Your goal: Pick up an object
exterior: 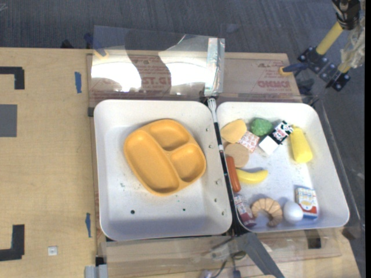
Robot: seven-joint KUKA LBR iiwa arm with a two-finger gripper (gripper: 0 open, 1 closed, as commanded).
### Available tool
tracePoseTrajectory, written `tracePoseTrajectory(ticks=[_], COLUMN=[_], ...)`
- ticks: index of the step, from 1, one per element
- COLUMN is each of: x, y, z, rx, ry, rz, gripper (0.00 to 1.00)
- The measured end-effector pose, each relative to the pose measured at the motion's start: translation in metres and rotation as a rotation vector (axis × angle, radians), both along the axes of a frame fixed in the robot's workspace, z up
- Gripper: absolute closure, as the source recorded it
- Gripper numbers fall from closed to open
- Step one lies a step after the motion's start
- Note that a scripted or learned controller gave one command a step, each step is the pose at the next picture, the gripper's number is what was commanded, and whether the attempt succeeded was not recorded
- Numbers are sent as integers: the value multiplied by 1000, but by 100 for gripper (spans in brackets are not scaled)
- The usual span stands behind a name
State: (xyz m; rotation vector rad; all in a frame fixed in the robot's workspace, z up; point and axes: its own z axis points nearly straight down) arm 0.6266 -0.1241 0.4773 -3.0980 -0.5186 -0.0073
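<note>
The right bin (pixel 333 172) holds several toy foods. At its back lie a tan bun (pixel 232 130), a green broccoli (pixel 262 125), a black-and-white carton (pixel 278 135) and a yellow bottle (pixel 301 145). A red sausage (pixel 233 174) lies along the left wall beside a banana (pixel 253 176). Near the front sit a croissant (pixel 268 208), a white egg (pixel 293 212) and a small red-and-blue carton (pixel 306 201). An orange divided plate (pixel 165 155) lies in the left bin (pixel 110 201).
A clear plastic sheet (pixel 156 62) and cardboard lie behind the bins. A yellow-and-black clamp stand (pixel 330 51) rises at the back right. The wooden bench (pixel 40 155) extends to the left, marked with black and blue tape.
</note>
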Motion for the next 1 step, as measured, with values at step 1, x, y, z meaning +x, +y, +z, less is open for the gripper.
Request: tracePoseTrajectory(ticks=[1], x=[29], y=[78], z=[7], rx=[-1], ry=[4], rz=[133], gripper=[100])
